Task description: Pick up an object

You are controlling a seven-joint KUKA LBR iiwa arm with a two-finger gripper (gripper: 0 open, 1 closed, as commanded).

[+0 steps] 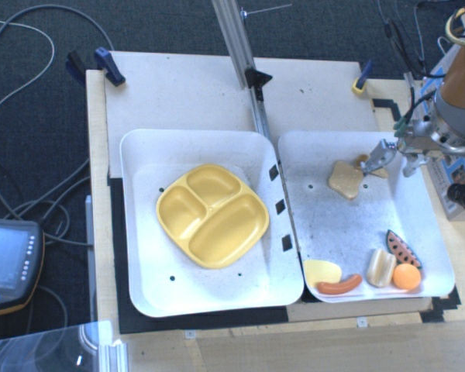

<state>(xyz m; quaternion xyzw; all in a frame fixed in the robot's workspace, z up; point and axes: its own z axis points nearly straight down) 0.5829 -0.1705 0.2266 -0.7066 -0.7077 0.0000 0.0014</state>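
While the grey arm with the orange band [452, 84] reaches in from the right, its hand [381, 160] sits low over the right white bin [434, 208], touching the tan toast-shaped piece [346, 180]; cannot tell its state. Near edge of that bin: yellow slice [322, 270], red sausage [339, 287], pale roll [380, 267], orange ball [407, 277]. Left white bin [139, 208]: yellow three-compartment plastic plate [211, 215].
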